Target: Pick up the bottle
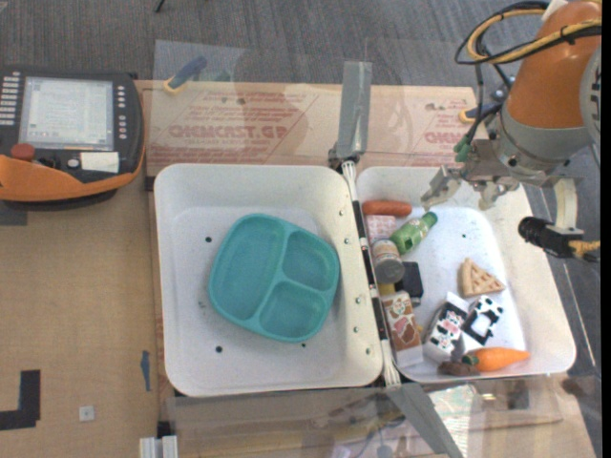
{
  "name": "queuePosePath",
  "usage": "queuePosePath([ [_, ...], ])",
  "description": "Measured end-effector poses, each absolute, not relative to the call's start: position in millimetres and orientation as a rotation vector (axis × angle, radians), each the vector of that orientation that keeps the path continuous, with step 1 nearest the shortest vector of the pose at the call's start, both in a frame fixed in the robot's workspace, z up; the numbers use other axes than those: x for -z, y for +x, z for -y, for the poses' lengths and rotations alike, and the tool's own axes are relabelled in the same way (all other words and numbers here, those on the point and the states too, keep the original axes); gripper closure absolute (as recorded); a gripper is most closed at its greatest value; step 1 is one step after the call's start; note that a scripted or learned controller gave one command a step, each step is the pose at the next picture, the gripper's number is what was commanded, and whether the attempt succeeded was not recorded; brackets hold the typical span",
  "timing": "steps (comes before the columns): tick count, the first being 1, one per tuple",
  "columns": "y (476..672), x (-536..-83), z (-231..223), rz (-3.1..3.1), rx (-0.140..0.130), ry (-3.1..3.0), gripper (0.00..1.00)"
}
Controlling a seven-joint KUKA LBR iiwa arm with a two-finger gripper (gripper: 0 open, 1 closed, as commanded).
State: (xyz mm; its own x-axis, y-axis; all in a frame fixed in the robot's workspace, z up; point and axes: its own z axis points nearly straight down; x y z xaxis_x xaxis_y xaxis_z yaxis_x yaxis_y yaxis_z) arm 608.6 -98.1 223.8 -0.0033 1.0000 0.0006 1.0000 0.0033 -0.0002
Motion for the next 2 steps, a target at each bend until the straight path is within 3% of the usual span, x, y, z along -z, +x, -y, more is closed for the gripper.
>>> queuePosePath([
  [1,610.5,-140,94,2.133,0.013,-2.316,0.00],
  [2,629.6,-88,104,2.159,0.006,-2.291,0.00],
])
